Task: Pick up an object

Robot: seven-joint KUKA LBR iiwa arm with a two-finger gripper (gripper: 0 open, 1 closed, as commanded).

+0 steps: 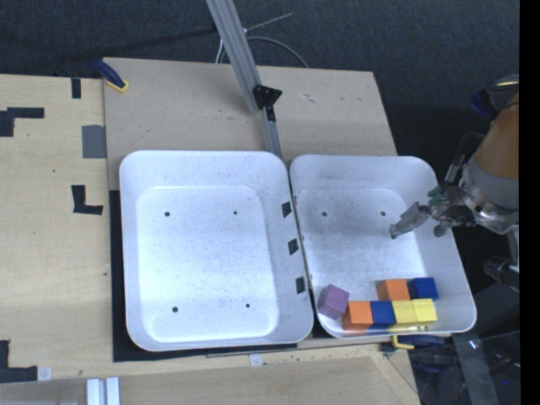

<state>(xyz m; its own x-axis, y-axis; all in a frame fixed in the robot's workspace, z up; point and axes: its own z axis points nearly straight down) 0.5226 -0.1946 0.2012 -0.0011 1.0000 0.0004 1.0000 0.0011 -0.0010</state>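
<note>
Arm: you're coming in from the right, with the gripper (415,219) hanging over the right bin (363,171), near its right wall.
Jaws: you can't tell from up here whether they stand wide or narrow, and you can see nothing between them.
Targets: the blocks crowd the near edge of the right bin. The purple block (334,299) is at the left end, then the orange block (360,312), the blue block (382,312) and the yellow blocks (414,311). Behind those sit a second orange block (392,289) and a second blue block (423,288).
Best pick: go for the purple one. It sits tilted with a little room on its far side, while the others are packed touching.
Approach: travel toward the near rim, centre over the block, square up to its faces, then descend straight.
Watch out: the bin wall is just beside the cluster, so a finger could catch it or shove a neighbour.
Left bin (202,171): leave it alone.
</note>
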